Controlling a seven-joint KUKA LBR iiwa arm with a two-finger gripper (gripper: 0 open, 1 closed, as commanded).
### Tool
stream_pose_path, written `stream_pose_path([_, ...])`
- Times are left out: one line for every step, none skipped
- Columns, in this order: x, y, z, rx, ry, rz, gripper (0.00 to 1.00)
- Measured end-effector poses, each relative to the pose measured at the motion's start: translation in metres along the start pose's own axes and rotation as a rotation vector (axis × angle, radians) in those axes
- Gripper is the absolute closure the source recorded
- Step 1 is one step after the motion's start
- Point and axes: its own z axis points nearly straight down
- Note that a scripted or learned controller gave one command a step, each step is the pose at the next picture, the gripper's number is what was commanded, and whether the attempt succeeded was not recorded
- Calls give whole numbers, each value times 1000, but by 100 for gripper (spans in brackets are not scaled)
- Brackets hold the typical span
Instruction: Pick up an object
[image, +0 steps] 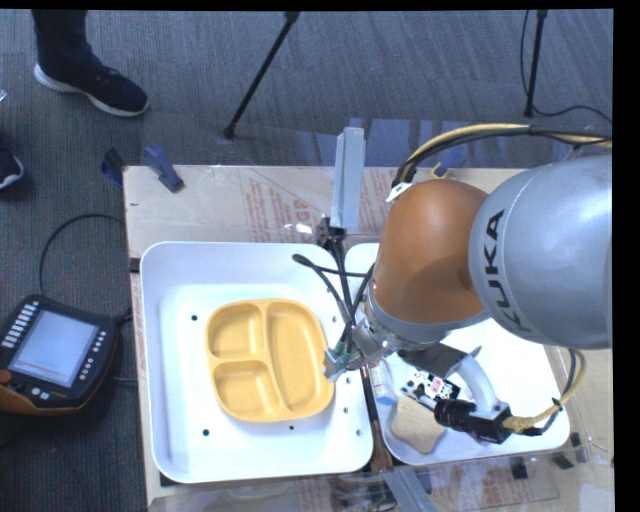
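Observation:
A yellow three-compartment plate (265, 358) lies flat in the left white bin (170, 300). My gripper (342, 362) hangs below the orange wrist band (430, 255), right at the plate's right rim, close to the divide between the two bins. The arm's big grey body (550, 250) covers most of the right bin (560, 420). In that bin's near part lie a tan bread-shaped piece (415, 428), a black tool with a yellow cord (480, 420), a small white card with dots (425, 385) and a white curved item (472, 378).
A grey upright post (349, 190) stands at the back between the bins. Black cables (330, 280) run from the wrist over the left bin's right side. A teach pendant (50, 350) lies on the floor at the left, and a person's shoe (90, 80) is at the top left.

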Motion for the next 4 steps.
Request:
stream_pose_path([-25,62,13,0,-1,200,100])
stream_pose_path([-10,-16,21,3,1,611,100])
stream_pose_path([20,11,33,2,0,361,100])
stream_pose_path([-8,-14,7,-1,0,59,100])
